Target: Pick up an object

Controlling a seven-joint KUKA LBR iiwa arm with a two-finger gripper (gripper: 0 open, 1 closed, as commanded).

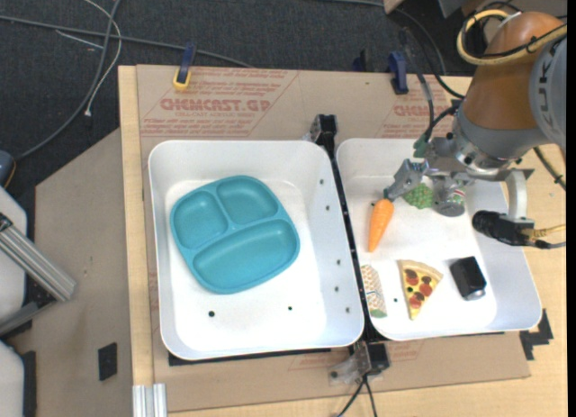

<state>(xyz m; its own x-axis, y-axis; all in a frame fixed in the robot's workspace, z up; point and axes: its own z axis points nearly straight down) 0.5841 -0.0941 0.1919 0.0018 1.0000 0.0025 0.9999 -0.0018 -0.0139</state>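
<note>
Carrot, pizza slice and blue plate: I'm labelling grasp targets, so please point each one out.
carrot (381, 224), camera view, middle of its orange body.
pizza slice (418, 285), camera view, centre of its topping.
blue plate (236, 233), camera view, ridge between its compartments.

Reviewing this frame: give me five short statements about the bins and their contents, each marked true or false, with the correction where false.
1. The blue divided plate lies in the left bin. True.
2. The carrot lies in the left bin beside the plate. False: it lies in the right bin, near the wall between the bins.
3. The pizza slice lies between the small patterned item and the black object. True.
4. The gripper hovers over the plate. False: it is over the right bin, by the green object.
5. The pizza slice rests on top of the carrot. False: they lie apart, the slice nearer the bin's front edge.
</note>
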